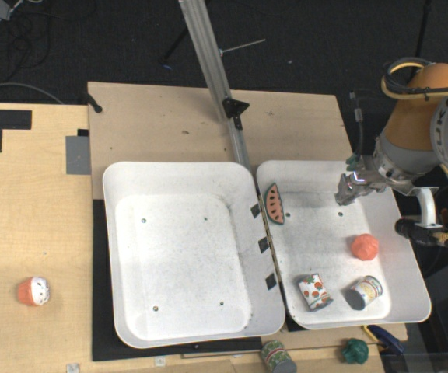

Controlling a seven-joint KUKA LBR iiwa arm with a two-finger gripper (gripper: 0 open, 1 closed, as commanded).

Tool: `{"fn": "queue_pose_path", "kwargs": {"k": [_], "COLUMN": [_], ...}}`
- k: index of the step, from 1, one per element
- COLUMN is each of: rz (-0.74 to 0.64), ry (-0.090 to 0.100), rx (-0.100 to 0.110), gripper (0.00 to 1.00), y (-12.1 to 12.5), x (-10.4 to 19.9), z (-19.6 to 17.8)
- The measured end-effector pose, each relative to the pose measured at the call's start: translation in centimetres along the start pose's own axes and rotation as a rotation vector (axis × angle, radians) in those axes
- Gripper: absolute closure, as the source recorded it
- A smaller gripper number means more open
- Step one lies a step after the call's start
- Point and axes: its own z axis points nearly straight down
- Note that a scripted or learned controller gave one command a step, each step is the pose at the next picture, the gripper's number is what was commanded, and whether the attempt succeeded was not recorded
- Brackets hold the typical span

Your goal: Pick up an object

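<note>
Two white bins sit side by side on the bench, and the left bin is bare white floor, while the right bin carries all the goods. Up against the right bin's left wall leans a watermelon slice, red face showing, dark rind toward the divider. Down along the near edge there's a small patterned box with red spots, tilted on its corner, and just beside it to the right a little can lying on its side. Between those and the far wall rests an orange-red ball, out in the open with nothing touching it. Outside the bins, a red and white round toy sits well off on the left board, a green lump and a dark jar lie at the bench's near edge, and a metal rail slants down to the gap between the bins. The arm comes in from the right, and the gripper hangs over the far right part of the right bin; whether its fingers are parted or closed, I cannot tell, and nothing is seen held. The ball lies nearer the camera than the gripper, slightly right, apart from it.
</note>
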Motion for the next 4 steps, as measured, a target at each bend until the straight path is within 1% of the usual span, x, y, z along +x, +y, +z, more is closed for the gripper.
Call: {"fn": "queue_pose_path", "kwargs": {"k": [1,2,4], "rz": [0.002,-0.002,-0.003], "ry": [-0.001,0.0,0.003], "rx": [-0.002,0.004,0.006], "gripper": [1.0,1.0,1.0], "y": [0.2,0.2,2.0], "x": [-0.9,-0.8,9.7], "z": [-5.9,-6.0,-4.7]}}
